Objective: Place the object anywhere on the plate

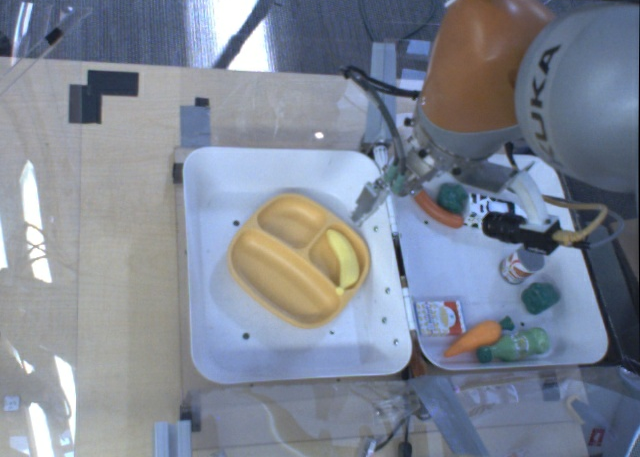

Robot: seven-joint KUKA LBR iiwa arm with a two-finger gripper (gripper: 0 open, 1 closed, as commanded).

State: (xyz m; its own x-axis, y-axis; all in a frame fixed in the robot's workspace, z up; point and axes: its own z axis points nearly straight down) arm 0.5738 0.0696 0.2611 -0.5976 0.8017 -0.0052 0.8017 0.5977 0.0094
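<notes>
Banana (345,257) on plate (262,265) (below hand (368,200))

Single fixed cam above the surface (90,275), tilted down, mid-range. Both white bins fully in frame: left bin (215,345) near centre, right bin (580,340) toward 4 o'clock. Arm (560,75) enters from 2 o'clock, large and close to lens. Floor strip at 12 o'clock.

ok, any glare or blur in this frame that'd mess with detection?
Camera view: bright window reflections streak the floor at top and the clear panel over the bench at left; the yellow plate and left bin are evenly lit and sharp; the pincer is slightly soft, with faint shadow beneath.
</notes>
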